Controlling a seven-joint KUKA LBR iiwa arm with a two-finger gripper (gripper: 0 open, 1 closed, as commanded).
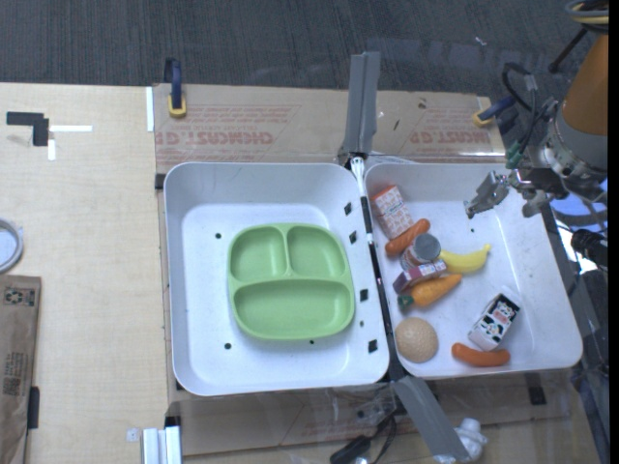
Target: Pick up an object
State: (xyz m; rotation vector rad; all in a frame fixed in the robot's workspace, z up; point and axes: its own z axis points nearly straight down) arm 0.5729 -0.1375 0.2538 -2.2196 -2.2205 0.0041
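A pale wooden bench [77, 211] is seen beneath two white bins, with dark carpet [242, 17] beyond. No object is grasped. A yellow banana [467, 258] lies in the right bin [542, 259], its long axis running left-right, tip raised toward the right. Beside it are a carrot [432, 290], a small jar [424, 250], a red-white carton [391, 209], a sausage [481, 356] and a cow-print carton [494, 321]. A green divided plate [290, 281] sits in the left bin [193, 259]. The jaws [484, 198] hang parted above the right bin's far side, nothing between them.

Pale wooden bench [77, 220] against dark grey carpet [242, 17], cardboard sheet [261, 124] under the bins.
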